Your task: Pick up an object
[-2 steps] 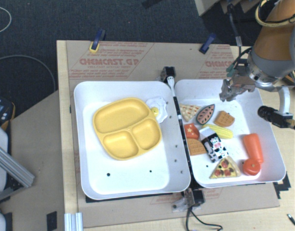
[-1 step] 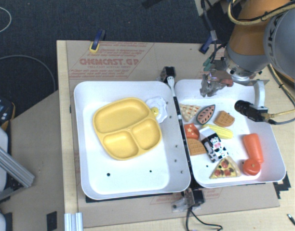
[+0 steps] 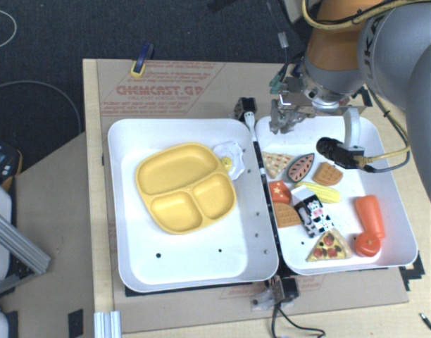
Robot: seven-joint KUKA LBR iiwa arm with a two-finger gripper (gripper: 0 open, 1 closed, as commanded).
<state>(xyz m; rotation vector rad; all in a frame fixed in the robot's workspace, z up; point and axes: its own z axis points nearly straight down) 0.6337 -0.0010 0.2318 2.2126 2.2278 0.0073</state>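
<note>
My gripper (image 3: pixel 284 122) hangs over the far left corner of the right bin (image 3: pixel 384 153), its fingers pointing down above the bin floor with nothing seen between them. Just below it lie a waffle piece (image 3: pixel 274 163), a fish-shaped toy (image 3: pixel 301 166) and a brown cracker (image 3: pixel 328 174). Nearer the front are a red tomato piece (image 3: pixel 279 191), a corn cob (image 3: pixel 321 192), a toast slice (image 3: pixel 286 215), a black-and-white cow toy (image 3: pixel 315 215), a pizza slice (image 3: pixel 327 247) and an orange-red carrot (image 3: pixel 369 224).
The left bin (image 3: pixel 124 210) holds a yellow divided plate (image 3: pixel 185 186) and a fried egg toy (image 3: pixel 227 158) by its far right rim. The grey arm with its orange band (image 3: pixel 353 5) enters from the top right. A camera mount (image 3: pixel 340 152) sticks out beside the wrist.
</note>
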